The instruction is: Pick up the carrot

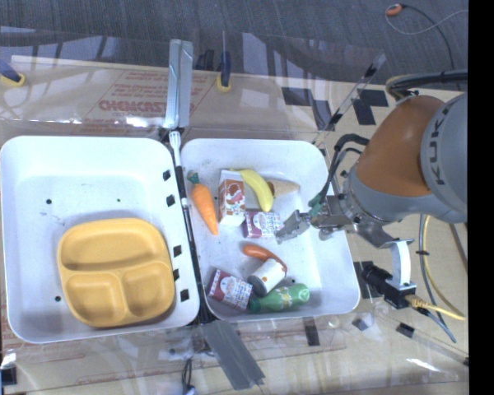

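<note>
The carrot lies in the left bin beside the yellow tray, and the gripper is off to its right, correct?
Not quite. The camera view shows the carrot in the right bin, against its left wall; the yellow tray sits alone in the left bin. The gripper is indeed to its right.

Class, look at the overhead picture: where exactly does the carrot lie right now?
The carrot lies in the right bin, close to its left wall, just left of the red-and-white carton beside the banana.
</note>
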{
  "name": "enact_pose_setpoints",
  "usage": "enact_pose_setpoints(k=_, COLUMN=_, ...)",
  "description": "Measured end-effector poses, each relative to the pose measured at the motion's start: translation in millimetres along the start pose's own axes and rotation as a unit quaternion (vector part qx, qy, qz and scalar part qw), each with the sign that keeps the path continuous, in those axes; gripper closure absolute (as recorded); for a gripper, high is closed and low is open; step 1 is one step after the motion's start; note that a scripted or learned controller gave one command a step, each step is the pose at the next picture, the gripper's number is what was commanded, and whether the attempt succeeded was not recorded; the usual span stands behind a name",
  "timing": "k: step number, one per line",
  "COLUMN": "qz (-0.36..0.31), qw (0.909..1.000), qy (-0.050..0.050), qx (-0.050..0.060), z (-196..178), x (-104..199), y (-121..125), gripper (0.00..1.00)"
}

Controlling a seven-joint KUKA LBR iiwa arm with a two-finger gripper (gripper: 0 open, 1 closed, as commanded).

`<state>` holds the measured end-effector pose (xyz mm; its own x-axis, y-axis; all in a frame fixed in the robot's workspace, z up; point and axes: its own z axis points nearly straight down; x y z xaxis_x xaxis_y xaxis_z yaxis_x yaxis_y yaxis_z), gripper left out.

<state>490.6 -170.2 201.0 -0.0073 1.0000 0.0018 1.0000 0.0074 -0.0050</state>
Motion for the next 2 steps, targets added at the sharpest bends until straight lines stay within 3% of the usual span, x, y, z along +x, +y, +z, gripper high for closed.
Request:
enact_pose_setpoints(k=1, qz=-0.188, qw=0.9822, qy=-0.002, qx=-0.005, z=99, x=50, y=45, gripper=0.0)
enact_pose_setpoints(k=2, qz=-0.099, qw=0.995, qy=-0.004, qx=-0.012, z=102, x=71, y=12, gripper=0.0)
